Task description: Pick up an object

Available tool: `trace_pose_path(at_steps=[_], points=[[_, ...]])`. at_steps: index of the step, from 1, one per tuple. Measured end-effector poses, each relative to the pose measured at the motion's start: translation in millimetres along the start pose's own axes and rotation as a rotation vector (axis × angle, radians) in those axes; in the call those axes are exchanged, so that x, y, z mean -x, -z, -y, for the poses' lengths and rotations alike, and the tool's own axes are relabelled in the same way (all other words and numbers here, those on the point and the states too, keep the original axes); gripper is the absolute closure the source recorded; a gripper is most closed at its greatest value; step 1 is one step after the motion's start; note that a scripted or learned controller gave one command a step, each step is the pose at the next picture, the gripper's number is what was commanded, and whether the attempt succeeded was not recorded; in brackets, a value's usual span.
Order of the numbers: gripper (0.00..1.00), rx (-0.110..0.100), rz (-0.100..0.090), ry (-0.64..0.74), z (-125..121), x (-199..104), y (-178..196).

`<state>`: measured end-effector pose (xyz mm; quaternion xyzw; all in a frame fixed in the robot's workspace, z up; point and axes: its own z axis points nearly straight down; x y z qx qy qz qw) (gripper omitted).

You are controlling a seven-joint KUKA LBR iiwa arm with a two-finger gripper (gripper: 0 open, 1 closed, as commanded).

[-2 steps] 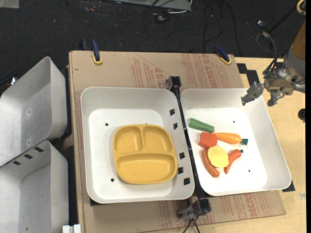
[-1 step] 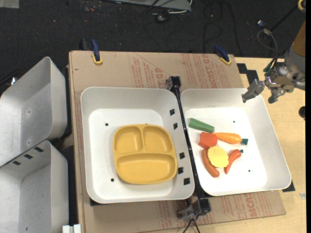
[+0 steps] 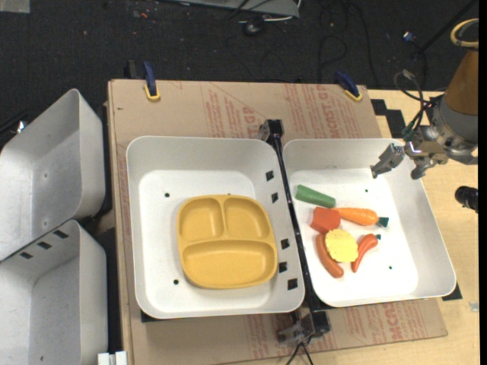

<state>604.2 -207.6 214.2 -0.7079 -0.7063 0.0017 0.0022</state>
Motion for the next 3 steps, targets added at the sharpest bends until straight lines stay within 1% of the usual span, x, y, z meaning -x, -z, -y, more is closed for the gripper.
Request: trace_pose_path(at_steps=[1,2,3], points=[[0.0,0.0,0.0,0.001,-2.3,-0.6,-64.1],[0.0,0.002,0.0,0.001,-2.2,-1.4,-117.1],[1.0,0.009,0.002,0.002,-3.7,-1.0,-103.4]])
